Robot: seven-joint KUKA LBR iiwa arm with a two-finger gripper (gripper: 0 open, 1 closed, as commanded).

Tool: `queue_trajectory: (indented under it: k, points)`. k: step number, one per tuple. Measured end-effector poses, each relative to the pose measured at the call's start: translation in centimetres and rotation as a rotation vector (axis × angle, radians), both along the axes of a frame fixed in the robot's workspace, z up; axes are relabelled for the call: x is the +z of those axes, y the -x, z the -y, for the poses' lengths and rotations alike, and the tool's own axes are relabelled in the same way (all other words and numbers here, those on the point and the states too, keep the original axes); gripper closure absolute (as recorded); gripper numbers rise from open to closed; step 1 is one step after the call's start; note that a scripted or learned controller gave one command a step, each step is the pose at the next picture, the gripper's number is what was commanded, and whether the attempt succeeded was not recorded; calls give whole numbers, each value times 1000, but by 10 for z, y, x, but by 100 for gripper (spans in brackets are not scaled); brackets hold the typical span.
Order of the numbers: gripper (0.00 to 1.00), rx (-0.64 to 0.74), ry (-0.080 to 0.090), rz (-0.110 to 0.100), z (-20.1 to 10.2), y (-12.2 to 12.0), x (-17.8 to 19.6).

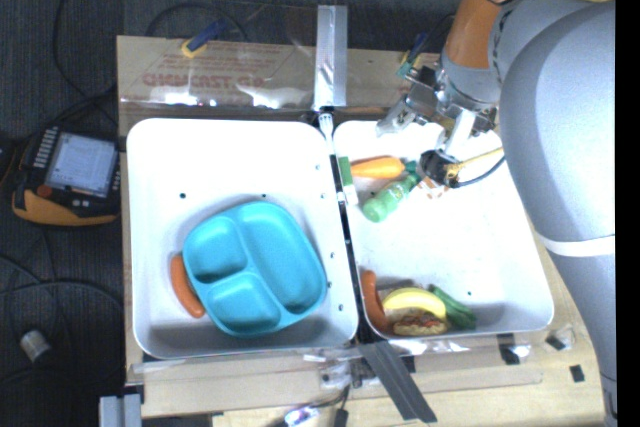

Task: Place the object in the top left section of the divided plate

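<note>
Pick step: your hand [432, 147] open above green bottle [388, 198], beside carrot [376, 167]. Next, descend, close, carry to blue plate [255, 265].

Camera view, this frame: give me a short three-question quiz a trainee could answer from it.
1. True or false: the blue divided plate lies in the right bin.
2. Which item lies beside the plate, against its left edge? A) banana B) orange sausage C) green bottle
3. Fill in: the gripper is above the ____ bin, near the carrot and the green bottle.

Key: 1. False, it lies in the left bin. 2. B, the orange sausage. 3. Right.
</note>
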State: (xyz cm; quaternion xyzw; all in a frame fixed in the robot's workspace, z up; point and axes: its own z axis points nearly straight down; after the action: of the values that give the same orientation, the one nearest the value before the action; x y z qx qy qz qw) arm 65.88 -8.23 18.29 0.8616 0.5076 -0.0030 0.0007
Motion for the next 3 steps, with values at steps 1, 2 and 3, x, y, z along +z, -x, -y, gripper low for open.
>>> queue_trajectory:
  k: [1,2,3]
  points:
    - [0,-296,1,2,66,-9,81]
    - [0,-359,1,2,102,1,97]
    - [0,-299,2,1,55,17,104]
